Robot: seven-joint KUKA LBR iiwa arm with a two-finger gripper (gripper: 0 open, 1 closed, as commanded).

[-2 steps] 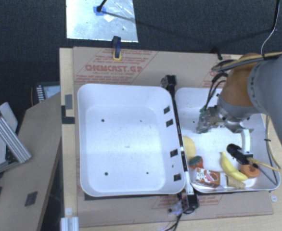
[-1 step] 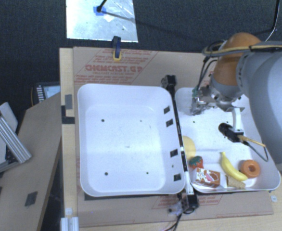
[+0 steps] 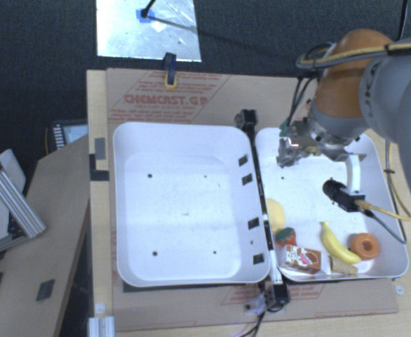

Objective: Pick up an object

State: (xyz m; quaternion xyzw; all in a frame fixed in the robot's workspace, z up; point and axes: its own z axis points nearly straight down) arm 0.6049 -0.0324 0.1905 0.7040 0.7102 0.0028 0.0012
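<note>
My gripper (image 3: 288, 157) hangs over the far left corner of the right bin (image 3: 300, 192), above bare white floor. The objects lie at that bin's near end: a yellow rounded fruit (image 3: 275, 213) against the left wall, a small red item (image 3: 285, 236) just below it, a red and white carton (image 3: 303, 259), a banana (image 3: 334, 243), and an orange ring-shaped piece (image 3: 364, 246). All of them sit well nearer the front than the gripper. Nothing shows beneath it.
The left bin (image 3: 184, 202) lies beside the right one, with a black-clipped divider (image 3: 256, 188) between them. A black fitting with a yellow cable (image 3: 342, 196) hangs off the arm over the right bin. Cardboard (image 3: 167, 97) lies under both bins.
</note>
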